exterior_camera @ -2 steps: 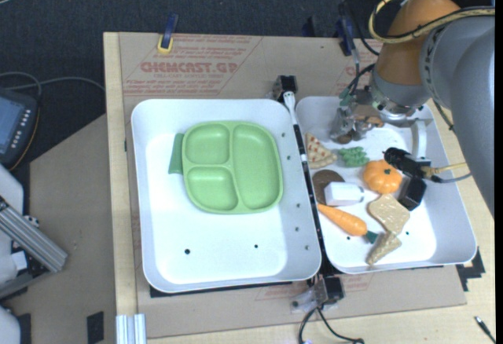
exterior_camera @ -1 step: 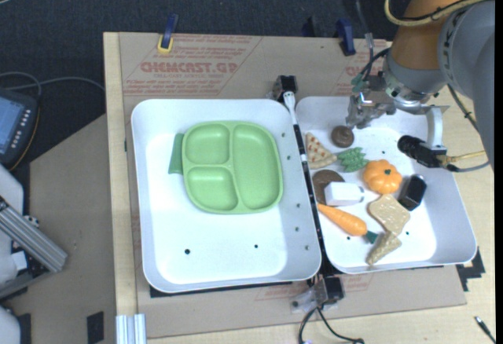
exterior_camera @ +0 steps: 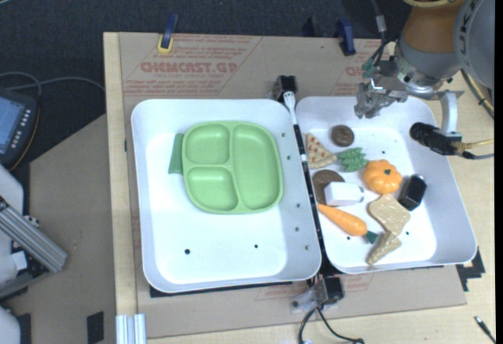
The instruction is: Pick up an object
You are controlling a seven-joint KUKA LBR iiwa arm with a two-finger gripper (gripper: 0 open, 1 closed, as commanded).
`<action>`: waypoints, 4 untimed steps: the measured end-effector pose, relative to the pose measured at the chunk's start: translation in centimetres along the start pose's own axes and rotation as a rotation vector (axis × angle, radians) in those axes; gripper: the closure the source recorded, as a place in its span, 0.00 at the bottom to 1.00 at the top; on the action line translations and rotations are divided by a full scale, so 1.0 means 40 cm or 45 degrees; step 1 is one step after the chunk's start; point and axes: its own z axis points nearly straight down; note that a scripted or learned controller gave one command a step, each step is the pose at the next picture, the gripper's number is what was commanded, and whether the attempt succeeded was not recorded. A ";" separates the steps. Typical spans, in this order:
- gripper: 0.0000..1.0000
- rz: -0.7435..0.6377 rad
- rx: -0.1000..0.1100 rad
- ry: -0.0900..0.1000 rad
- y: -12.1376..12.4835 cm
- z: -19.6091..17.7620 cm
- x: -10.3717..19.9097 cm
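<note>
My gripper [exterior_camera: 369, 107] hangs over the far edge of the right bin [exterior_camera: 444, 201], with nothing seen between its fingers. Below it in that bin lie a brown round cookie [exterior_camera: 342, 134], a pizza slice [exterior_camera: 318, 151], a green leafy piece [exterior_camera: 351, 158], an orange pumpkin [exterior_camera: 382, 177], a white block [exterior_camera: 343, 193] on a brown disc [exterior_camera: 324, 177], a carrot [exterior_camera: 343, 220], a black block [exterior_camera: 411, 192] and tan bread pieces [exterior_camera: 390, 215]. The cookie is the nearest item, just below and left of the gripper.
The left bin [exterior_camera: 157, 232] holds a green divided plate [exterior_camera: 233, 165]. A black divider [exterior_camera: 302, 170] runs between the bins. Clamps [exterior_camera: 166, 34] sit on the cardboard's far edge. A black fitting [exterior_camera: 432, 137] on the arm overhangs the right bin's right side.
</note>
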 end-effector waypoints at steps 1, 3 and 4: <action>1.00 -0.001 -0.001 0.000 0.004 -0.110 0.000; 1.00 -0.003 0.013 0.004 -0.166 -0.116 0.218; 1.00 -0.004 0.015 0.004 -0.248 -0.080 0.324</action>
